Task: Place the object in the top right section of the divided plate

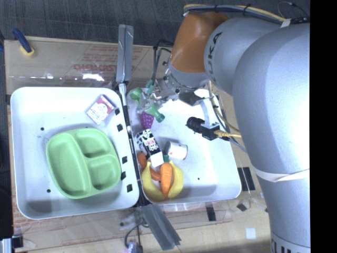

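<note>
Honestly, from my seat the gripper is hard to read: it sits at the top left corner of the right bin, tangled among teal and purple pieces, and I cannot tell its state. The arm covers much of that bin's far side. Purple grapes lie just below the gripper. Farther down I see a black-and-white carton, a small white cup, and a carrot resting on a banana. In the left bin, the green divided plate sits apart from a pink packet near its upper right.
</note>
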Robot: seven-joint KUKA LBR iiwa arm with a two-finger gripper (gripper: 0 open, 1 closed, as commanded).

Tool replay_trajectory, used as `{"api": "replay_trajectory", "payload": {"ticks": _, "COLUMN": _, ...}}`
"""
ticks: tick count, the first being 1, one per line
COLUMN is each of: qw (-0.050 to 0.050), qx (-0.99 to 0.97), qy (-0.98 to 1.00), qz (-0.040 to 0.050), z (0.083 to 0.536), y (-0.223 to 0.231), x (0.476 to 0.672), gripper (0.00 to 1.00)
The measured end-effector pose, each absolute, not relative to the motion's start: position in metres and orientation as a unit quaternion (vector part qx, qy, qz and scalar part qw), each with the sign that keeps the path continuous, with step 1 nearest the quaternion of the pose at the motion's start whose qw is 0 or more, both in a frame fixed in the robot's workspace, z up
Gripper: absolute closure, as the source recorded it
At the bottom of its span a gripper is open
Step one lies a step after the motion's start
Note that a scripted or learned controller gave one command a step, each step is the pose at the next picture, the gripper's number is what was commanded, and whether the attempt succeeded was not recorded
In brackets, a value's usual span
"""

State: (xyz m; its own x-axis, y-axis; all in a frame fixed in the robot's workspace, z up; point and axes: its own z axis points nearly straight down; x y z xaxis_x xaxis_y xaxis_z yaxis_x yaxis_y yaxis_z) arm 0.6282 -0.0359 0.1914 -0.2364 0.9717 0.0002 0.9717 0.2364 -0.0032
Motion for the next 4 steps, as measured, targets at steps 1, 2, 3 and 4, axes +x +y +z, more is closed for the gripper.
{"api": "replay_trajectory", "payload": {"ticks": 1, "qw": 0.002, "qx": -0.626, "qy": -0.780, "qz": 0.0017, "z": 0.211, "y": 0.029, "x": 0.572, "gripper": 1.00}}
{"api": "replay_trajectory", "payload": {"ticks": 2, "qw": 0.002, "qx": -0.594, "qy": -0.804, "qz": 0.0024, "z": 0.190, "y": 0.068, "x": 0.527, "gripper": 1.00}}
{"api": "replay_trajectory", "payload": {"ticks": 3, "qw": 0.002, "qx": -0.577, "qy": -0.817, "qz": 0.0018, "z": 0.190, "y": 0.025, "x": 0.498, "gripper": 1.00}}
{"api": "replay_trajectory", "payload": {"ticks": 4, "qw": 0.002, "qx": -0.577, "qy": -0.817, "qz": 0.0017, "z": 0.190, "y": 0.025, "x": 0.498, "gripper": 0.00}}
